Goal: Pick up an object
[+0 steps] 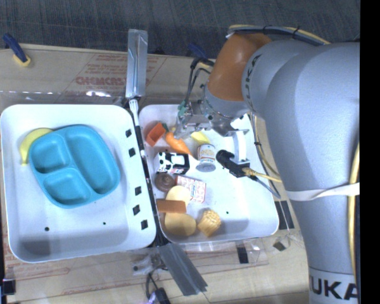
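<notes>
My gripper [187,120] hangs over the far left part of the right bin [261,215], just above an orange carrot [177,144]. An orange-red piece [155,133] lies to the carrot's left. A small can [206,154] stands to its right, with a yellow bit [201,137] beside it. Nearer the front lie a black-and-white toy [172,163], a brown round piece [164,181], a pink-and-white packet [191,189], tan bread-like pieces [179,223] and a waffle-textured piece [209,221]. Nothing shows as held.
The left bin [16,233] holds a blue divided tray [73,163] with a yellow banana [30,142] tucked at its far left edge. The grey arm [304,106] covers the right bin's right side. A metal bar [137,62] rises between the bins.
</notes>
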Controlling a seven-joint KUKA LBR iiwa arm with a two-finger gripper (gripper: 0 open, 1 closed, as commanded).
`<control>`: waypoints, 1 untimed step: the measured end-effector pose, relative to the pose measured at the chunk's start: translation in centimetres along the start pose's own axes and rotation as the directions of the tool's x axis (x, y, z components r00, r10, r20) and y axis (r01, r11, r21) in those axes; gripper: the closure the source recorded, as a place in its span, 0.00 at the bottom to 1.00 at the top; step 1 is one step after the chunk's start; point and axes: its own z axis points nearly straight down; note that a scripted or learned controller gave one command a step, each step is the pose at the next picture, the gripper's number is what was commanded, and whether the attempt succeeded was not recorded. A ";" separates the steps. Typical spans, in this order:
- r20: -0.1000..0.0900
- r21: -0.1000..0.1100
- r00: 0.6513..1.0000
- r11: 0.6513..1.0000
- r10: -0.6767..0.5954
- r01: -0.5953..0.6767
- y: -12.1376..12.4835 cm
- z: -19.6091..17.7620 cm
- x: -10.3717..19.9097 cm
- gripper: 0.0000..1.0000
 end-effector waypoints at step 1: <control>0.000 0.001 1.000 1.000 0.000 0.000 0.0 0.1 0.0 0.00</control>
